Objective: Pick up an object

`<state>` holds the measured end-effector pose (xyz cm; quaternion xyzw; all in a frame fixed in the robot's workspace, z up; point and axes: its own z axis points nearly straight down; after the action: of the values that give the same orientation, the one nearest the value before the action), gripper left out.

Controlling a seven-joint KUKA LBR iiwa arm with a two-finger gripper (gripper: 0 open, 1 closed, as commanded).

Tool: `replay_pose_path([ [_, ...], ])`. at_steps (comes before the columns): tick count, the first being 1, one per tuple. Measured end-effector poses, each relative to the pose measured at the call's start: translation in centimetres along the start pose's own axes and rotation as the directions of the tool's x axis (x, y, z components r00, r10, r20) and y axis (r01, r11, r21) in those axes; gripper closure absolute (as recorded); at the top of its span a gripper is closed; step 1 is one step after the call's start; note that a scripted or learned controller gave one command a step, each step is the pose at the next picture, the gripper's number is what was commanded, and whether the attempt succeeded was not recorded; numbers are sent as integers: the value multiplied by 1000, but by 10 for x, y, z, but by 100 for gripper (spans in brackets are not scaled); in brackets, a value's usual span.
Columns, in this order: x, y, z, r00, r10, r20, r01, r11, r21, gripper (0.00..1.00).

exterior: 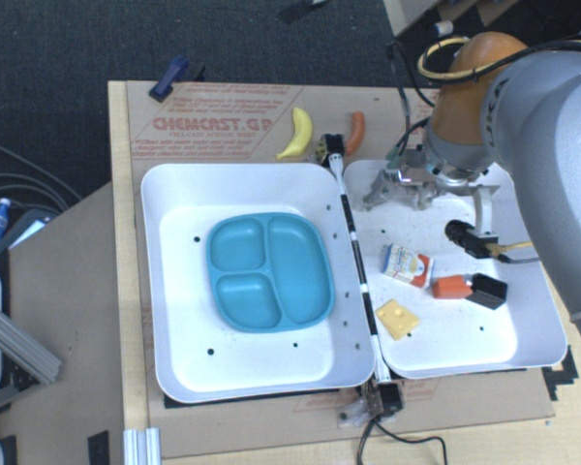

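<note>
Desk [140, 356], approach step by the look of it: fingers [399, 197] spread and empty over the far end of the right bin [465, 342], packet [407, 264] lying near on their camera side, untouched; next, probably shifting over the packet, lowering squarely, then closing on it.

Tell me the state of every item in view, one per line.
blue divided plate, flat and face up in the left bin
small carton, lying flat in the right bin
orange and black toy, lying flat beside it
yellow wedge, lying flat, same bin
banana, lying on the bench behind the bins
gripper, low over the right bin's far corner, apart from the items
</note>
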<state>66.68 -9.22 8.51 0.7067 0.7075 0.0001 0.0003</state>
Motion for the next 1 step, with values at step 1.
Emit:
replay_pose_path([
  [1,-25,-82,1,1000,2,0,-2,1000,3,0],
])
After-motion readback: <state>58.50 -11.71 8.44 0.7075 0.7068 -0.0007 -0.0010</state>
